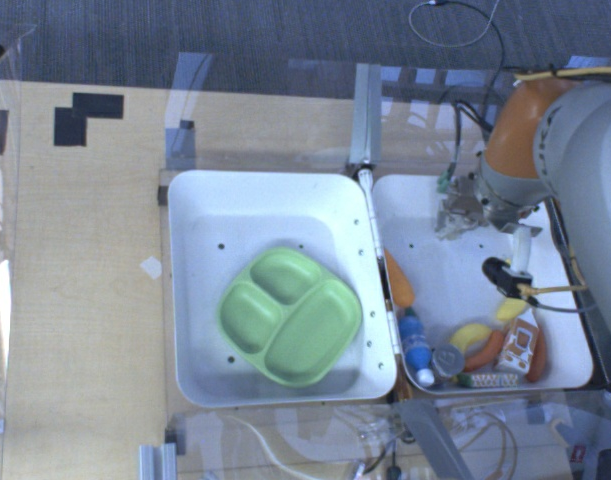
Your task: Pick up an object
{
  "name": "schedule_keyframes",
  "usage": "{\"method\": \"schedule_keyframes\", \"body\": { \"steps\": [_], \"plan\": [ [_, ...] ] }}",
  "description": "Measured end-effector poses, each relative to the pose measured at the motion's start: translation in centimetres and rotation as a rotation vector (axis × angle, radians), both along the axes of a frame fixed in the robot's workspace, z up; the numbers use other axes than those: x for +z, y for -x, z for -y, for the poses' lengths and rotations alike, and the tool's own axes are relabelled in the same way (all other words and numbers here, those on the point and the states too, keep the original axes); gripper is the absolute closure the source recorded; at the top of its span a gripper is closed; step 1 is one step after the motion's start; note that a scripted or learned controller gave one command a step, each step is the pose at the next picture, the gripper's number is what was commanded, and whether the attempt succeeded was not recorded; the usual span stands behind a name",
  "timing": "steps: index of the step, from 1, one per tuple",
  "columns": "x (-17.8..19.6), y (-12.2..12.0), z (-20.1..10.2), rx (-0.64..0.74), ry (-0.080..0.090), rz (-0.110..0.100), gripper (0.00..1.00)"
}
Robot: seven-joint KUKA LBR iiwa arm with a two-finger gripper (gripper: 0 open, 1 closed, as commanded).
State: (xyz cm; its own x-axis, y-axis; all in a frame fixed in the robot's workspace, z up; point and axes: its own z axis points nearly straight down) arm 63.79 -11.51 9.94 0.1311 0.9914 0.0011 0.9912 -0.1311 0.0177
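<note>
Gripper [457, 216] blurred at right bin's [425, 230] far end; its grip cannot be told. Blue bottle [415, 340] lies against the left wall, long axis near-to-far.

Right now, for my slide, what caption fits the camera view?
Pincer over the right bin; green divided plate lying in the left bin.

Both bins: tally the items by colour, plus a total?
Green: 1, divided plate
Orange: 2, tapered piece and long piece
Blue: 1, bottle
Yellow: 1, rounded piece
Grey: 1, can
White and orange: 1, carton
Total: 7 visible; the pile overlaps, so more may be hidden.
</note>
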Motion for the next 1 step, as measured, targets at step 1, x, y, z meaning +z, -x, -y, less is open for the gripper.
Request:
{"method": "schedule_keyframes", "body": {
  "steps": [1],
  "plan": [
    [-1.12,-0.69,2.47,-0.162,-0.002,-0.008,1.00]
  ]
}}
